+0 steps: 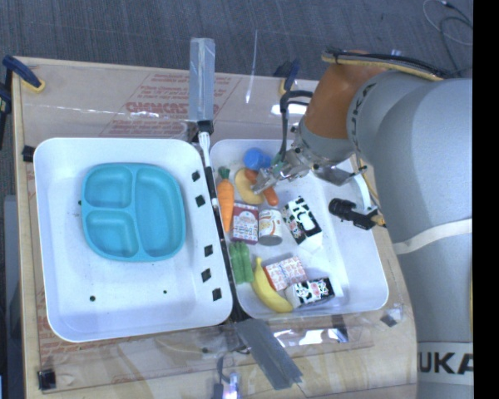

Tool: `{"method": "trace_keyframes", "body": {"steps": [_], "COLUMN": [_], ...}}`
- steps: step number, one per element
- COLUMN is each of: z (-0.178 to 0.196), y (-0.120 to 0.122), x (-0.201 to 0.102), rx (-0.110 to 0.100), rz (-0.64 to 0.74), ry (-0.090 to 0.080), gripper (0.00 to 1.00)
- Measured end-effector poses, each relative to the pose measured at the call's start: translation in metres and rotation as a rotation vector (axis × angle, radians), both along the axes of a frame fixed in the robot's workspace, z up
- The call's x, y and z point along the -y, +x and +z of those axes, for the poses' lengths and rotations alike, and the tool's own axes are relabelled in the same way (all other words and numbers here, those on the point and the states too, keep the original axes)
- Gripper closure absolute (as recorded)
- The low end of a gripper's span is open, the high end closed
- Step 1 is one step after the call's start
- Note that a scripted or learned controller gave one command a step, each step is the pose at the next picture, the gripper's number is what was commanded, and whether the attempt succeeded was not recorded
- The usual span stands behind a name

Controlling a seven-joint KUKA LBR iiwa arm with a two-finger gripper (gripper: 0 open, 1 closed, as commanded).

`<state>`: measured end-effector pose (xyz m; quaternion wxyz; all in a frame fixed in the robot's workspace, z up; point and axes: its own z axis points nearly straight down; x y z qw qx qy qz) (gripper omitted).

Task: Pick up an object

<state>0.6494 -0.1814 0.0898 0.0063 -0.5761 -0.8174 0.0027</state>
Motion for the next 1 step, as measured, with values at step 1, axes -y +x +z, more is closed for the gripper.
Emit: {"method": "trace_keyframes", "body": {"steps": [1], "z": [0.1356], "y": [0.0083], "x": [-0.022], "rx": [0.014], "rz": [-0.053], "ry": [-0.004], "gripper": [1.0]}}
